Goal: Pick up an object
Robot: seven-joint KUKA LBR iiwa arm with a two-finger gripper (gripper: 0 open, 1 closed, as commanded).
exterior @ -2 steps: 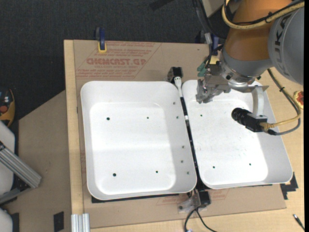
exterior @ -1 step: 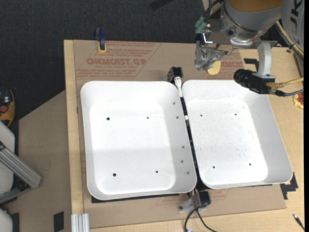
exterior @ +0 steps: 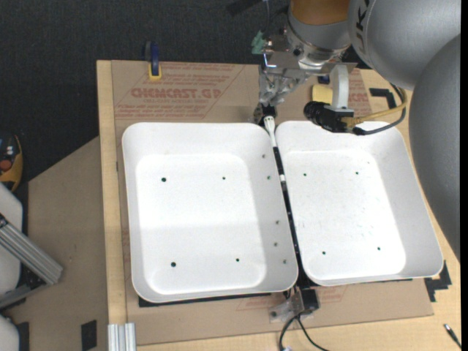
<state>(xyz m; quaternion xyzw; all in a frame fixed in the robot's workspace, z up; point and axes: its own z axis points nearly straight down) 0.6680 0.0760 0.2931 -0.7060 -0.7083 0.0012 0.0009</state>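
Observation:
My gripper [exterior: 272, 96] hangs at the far side of the bench, over the brown board just behind the seam where the two bins meet. Its tip is small and cluttered from this distance, and I make out no object in it. The left bin [exterior: 194, 210] and the right bin [exterior: 351, 218] lie side by side, their floors showing bare white plastic with a few small dark dots. The grey arm with its orange band [exterior: 318, 2] comes down from the upper right.
A brown board [exterior: 190, 93] with red lettering lies under both bins. A blue and yellow clamp [exterior: 153, 61] stands at its far left edge. A black strip [exterior: 281, 189] runs between the bins. An aluminium rail [exterior: 29, 251] sits at the lower left.

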